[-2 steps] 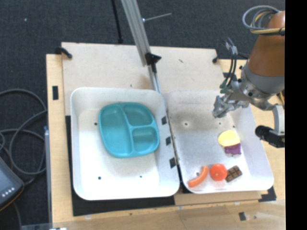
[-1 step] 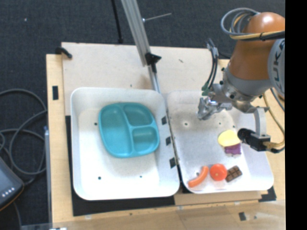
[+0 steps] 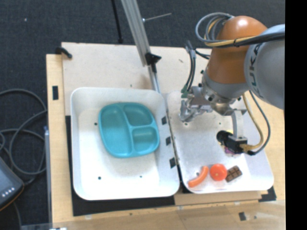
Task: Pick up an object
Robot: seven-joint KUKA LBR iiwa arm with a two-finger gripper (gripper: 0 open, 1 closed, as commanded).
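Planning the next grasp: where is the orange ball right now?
The orange ball lies near the front edge of the right bin, between a carrot and a brown block.

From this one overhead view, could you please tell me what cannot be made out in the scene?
- Gripper: small and blurred against the right bin; whether it is open or shut is unclear.
- Purple object: mostly covered by a black fitting and cable; what it is cannot be told.
- Brown object beside the orange ball and carrot-like piece: too small to identify.
- Arm: cut off at the right edge.
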